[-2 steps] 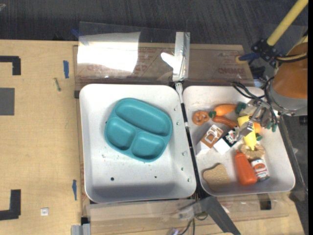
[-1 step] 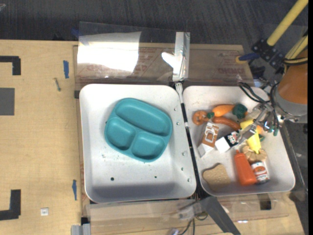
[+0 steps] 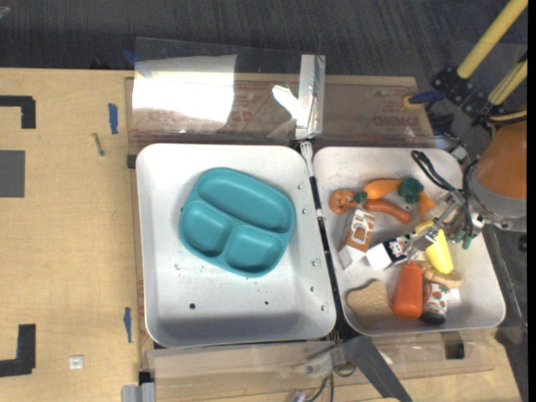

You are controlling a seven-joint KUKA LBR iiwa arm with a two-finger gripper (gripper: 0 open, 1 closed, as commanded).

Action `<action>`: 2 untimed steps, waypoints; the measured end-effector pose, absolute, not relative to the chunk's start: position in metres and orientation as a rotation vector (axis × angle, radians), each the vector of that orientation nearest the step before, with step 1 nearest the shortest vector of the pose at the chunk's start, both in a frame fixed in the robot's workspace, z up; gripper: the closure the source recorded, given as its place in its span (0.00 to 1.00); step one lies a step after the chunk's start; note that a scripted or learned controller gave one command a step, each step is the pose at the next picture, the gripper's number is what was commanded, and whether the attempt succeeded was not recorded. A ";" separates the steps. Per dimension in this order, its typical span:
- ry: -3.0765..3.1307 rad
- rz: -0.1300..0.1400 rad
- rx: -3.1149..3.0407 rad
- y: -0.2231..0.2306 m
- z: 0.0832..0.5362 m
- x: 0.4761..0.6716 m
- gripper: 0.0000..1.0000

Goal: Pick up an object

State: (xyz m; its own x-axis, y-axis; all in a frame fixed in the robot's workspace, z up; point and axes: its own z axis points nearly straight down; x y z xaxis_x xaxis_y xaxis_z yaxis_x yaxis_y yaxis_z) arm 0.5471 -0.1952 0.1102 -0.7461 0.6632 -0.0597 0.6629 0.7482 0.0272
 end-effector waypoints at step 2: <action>2.769 0.006 1.413 -0.203 0.103 0.491 1.00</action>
State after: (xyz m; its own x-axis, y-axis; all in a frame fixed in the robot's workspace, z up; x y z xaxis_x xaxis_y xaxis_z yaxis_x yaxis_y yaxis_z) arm 0.4911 -0.2029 0.1030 -0.5863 0.8096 -0.0273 0.8095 0.5868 0.0184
